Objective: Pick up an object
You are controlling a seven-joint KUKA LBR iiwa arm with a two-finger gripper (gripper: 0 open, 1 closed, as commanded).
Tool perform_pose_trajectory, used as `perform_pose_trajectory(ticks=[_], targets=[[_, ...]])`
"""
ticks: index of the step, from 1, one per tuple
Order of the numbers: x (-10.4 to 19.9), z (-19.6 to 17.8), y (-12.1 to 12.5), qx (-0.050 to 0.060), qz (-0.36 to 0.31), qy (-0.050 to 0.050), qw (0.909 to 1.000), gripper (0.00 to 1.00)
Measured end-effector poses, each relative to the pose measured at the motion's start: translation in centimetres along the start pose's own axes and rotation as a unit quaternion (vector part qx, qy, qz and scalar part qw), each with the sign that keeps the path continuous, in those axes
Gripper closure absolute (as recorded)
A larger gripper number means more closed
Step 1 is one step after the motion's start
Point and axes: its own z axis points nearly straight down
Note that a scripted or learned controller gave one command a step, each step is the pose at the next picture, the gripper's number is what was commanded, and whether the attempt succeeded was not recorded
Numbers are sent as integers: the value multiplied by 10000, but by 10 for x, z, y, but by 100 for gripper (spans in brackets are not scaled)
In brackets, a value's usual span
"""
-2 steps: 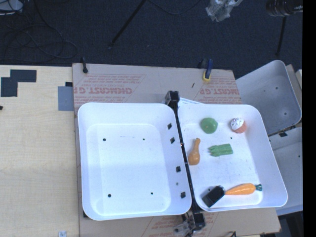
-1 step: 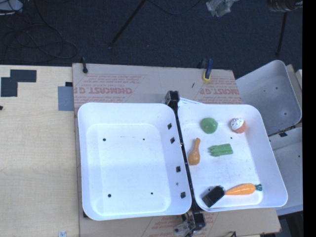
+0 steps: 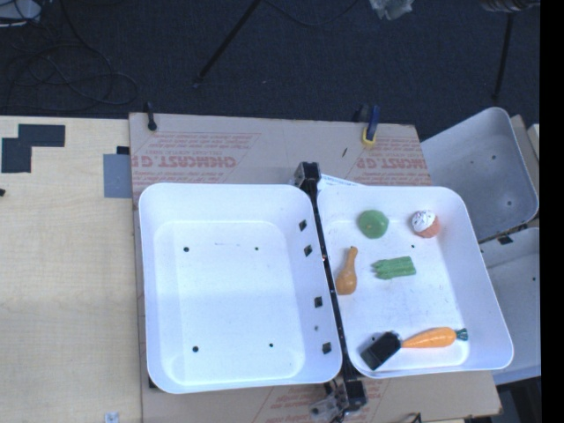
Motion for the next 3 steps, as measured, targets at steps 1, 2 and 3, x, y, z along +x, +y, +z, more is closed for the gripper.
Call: perform_pose_trajectory(ticks=[1,2,3], targets=[[2,-9,2,-104,-29,0,9999,100],[4,-18,5,-220,-58,-1,9997,100],[6,-27,8,-346,-87,0,9994,100]])
